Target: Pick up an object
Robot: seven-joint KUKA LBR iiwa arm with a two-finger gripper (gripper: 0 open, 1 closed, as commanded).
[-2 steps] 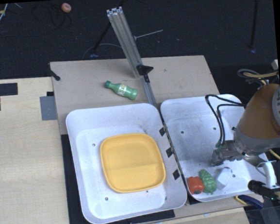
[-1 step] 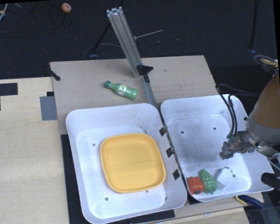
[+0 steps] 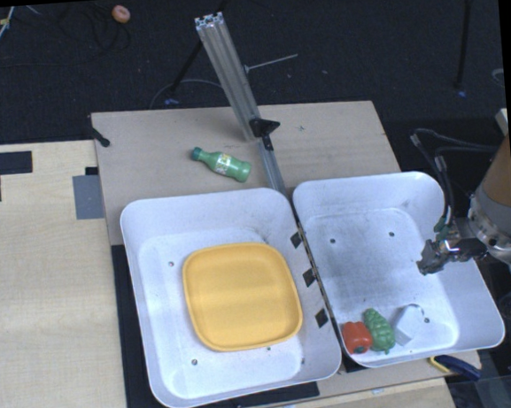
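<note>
Gripper (image 3: 431, 259) hovers over right bin (image 3: 362, 200) near its right wall; finger state can't be told, too dark and small. Most of the bin floor to its left is bare. Red and green objs (image 3: 370, 332) sit by the front wall. Yellow plate (image 3: 242, 295) sits in left bin (image 3: 148, 244). Green bottle (image 3: 222, 163) lies on the bench behind.

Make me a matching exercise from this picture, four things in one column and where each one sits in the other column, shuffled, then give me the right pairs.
Things:
1. yellow plate
2. green bottle
3. red pepper
4. gripper

Places:
A. on the bench behind the bins
B. over the right bin's right side
C. in the left bin
D. at the right bin's front edge

Pairs: 1-C, 2-A, 3-D, 4-B
</note>
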